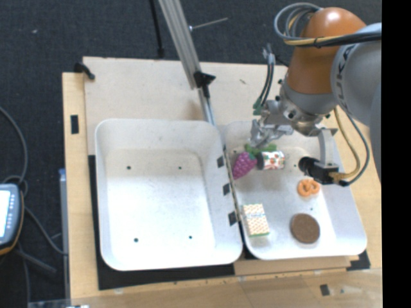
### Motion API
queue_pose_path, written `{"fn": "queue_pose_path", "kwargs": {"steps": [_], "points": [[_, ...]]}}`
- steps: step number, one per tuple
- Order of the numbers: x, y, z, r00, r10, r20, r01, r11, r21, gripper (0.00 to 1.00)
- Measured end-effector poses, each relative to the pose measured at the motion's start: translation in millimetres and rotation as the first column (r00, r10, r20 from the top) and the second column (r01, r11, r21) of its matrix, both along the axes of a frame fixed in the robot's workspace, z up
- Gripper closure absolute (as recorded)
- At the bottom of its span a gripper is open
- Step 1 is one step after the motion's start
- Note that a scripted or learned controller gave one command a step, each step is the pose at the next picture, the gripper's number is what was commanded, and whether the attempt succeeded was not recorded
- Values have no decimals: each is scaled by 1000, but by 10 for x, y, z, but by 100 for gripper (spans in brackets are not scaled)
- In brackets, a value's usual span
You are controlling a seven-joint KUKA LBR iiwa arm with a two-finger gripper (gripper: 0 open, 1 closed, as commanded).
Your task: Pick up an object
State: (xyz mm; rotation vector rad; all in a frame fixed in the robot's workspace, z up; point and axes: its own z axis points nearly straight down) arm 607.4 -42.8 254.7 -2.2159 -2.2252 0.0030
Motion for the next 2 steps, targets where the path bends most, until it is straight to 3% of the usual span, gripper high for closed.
{"fn": "queue_pose_path", "kwargs": {"steps": [2], "points": [[225,1122,-190,1000,3,3,-3,1000,1,100]]}}
